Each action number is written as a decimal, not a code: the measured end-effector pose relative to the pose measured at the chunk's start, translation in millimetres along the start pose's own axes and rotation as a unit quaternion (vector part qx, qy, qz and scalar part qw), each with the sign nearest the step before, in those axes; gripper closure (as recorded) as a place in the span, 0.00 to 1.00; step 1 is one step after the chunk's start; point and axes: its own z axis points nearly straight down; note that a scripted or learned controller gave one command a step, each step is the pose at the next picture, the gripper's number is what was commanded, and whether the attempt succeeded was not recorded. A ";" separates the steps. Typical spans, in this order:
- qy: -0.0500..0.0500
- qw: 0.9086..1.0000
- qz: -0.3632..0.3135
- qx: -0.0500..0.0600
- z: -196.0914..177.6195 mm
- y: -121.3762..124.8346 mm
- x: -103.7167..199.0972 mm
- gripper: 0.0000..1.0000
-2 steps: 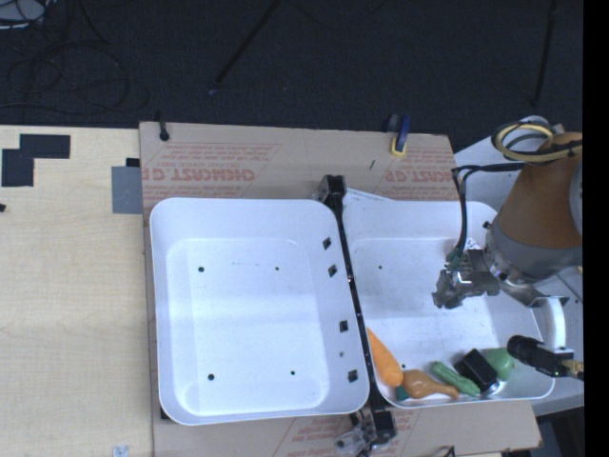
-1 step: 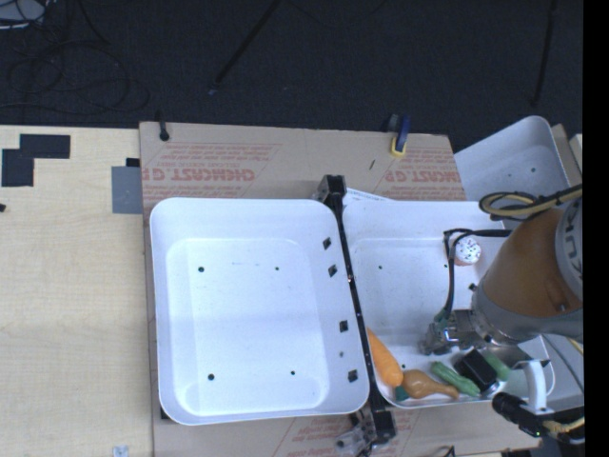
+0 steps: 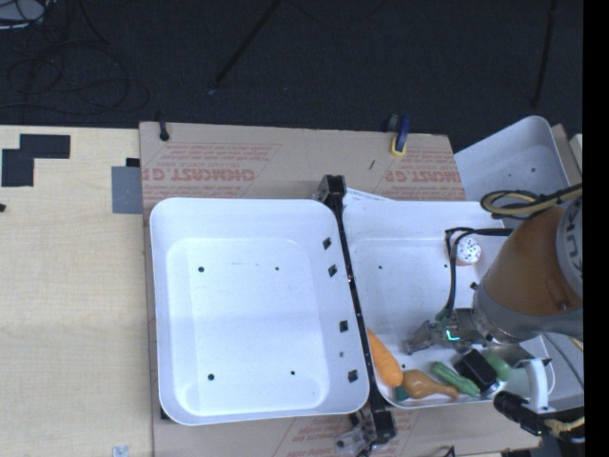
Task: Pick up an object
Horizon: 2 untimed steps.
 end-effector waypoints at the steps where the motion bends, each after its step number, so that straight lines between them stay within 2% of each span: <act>1: 0.001 1.000 -0.004 -0.005 -123.4 2.7 53.7 0.00; 2: -0.001 1.000 0.002 0.005 -35.3 -3.3 -22.1 0.00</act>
